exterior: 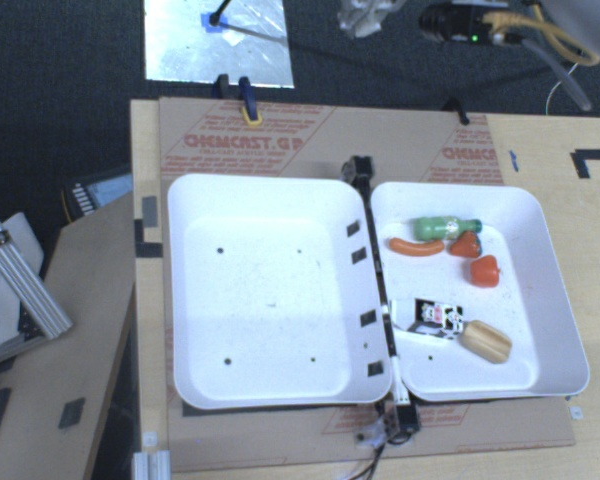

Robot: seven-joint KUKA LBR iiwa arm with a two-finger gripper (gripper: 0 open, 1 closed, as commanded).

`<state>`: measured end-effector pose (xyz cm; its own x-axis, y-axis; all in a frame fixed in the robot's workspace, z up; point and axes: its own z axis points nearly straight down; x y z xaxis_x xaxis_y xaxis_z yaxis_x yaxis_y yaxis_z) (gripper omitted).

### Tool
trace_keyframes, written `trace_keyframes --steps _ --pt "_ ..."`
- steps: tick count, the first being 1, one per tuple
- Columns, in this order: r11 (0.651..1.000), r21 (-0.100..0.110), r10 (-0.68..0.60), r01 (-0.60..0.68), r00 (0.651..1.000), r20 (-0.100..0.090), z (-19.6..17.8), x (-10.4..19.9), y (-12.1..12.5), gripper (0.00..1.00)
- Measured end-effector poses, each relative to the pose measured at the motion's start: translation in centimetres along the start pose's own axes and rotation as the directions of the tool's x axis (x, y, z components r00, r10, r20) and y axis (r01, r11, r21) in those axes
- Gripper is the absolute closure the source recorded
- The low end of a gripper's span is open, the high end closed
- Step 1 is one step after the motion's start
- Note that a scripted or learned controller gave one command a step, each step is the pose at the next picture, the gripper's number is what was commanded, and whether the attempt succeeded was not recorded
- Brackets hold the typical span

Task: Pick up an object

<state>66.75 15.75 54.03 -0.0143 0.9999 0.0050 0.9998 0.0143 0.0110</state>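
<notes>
1. Gripper hangs way up at 12 o'clock, off the bench; too blurry, can't tell how it's set.
2. Targets sit in the right bin: bottle, sausage, tomato.
3. I'd probably go for the bread roll at 5 o'clock, it has the most room around it.

Single fixed overhead camera, oblique downward view.
Mounted above the desk, it faces down at a slant from moderate height, framing both white bins side by side, with surrounding dark floor beyond.
</notes>
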Motion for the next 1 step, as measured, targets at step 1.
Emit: trace_keyframes --steps 1 --pt "1.000 0.008 0.010 -0.010 1.000 0.005 0.48 -0.72 0.07 0.00"
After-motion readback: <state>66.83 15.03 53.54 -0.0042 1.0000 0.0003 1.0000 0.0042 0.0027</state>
